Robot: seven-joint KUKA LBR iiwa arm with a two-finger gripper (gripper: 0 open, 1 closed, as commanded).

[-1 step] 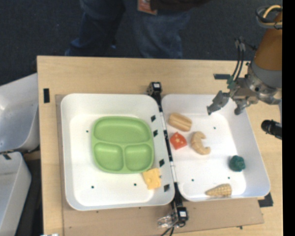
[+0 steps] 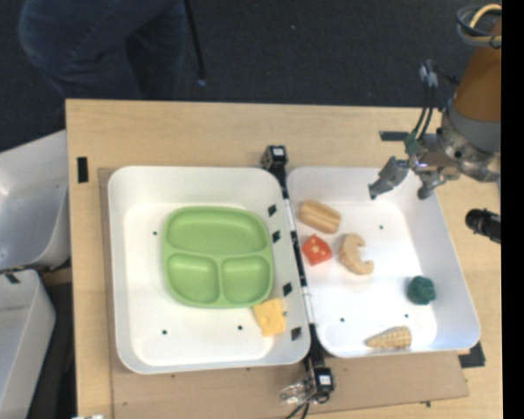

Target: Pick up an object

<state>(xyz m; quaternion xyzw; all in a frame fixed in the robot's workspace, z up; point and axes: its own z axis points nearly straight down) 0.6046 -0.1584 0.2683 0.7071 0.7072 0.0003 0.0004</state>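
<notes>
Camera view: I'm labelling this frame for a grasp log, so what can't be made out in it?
Arm: cut off at the view's right edge.
Gripper: height over the right bin unclear from one slanted view.
Red piece: too small and blurred to identify.
Yellow piece: leaning on the left bin wall or lying flat, unclear.

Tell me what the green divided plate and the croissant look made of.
The green divided plate is likely moulded plastic, smooth with a soft sheen: uniform colour, rounded compartment ridges. The croissant is probably a plastic or rubbery toy, matte tan: even colour, simplified shape, though the picture is too coarse to rule out foam.
</notes>
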